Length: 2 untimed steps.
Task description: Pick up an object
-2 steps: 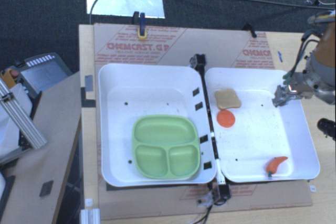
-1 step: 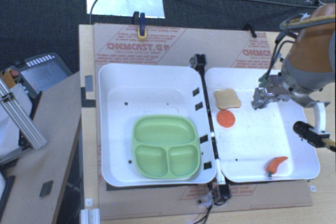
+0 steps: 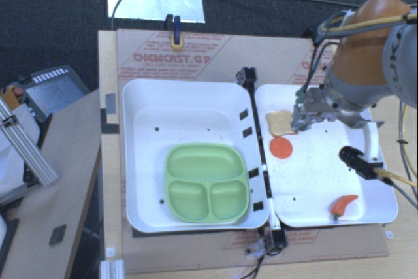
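Camera view: two white bins side by side on table (image 3: 111,140). Left bin (image 3: 140,108) carries green divided plate (image 3: 206,183) toward near edge. Right bin (image 3: 313,206) carries tan flat piece (image 3: 277,122), possibly toast slice, at far left corner; red disc (image 3: 281,148) just beside it, nearer camera; orange carrot-like piece (image 3: 343,205) near front right. Hand (image 3: 302,119) low over tan piece's right edge; cannot tell whether open or closed, nor whether gripping anything.

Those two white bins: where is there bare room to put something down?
Left bin: bare behind the green plate. Right bin: bare between the red disc and the carrot. Crowded at its back, around the end effector and tan slice.
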{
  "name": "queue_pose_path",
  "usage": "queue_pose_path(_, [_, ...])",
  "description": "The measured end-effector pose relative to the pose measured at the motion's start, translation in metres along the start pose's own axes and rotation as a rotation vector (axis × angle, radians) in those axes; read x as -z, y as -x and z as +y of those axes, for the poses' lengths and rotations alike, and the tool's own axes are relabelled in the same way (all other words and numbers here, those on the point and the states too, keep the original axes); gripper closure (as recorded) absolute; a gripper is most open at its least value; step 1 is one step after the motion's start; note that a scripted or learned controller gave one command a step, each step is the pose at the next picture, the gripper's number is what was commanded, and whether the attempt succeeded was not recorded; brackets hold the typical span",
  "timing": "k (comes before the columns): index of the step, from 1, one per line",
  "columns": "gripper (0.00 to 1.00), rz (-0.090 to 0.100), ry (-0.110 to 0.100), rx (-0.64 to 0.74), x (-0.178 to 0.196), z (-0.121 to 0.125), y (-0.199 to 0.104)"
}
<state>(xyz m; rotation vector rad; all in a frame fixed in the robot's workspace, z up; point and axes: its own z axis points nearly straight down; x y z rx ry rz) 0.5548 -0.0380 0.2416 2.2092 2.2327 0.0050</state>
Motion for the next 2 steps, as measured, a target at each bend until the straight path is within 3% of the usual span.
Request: queue_pose_path(2, [1.00,0.000,-0.001,-0.001,-0.014,0.020,-0.109])
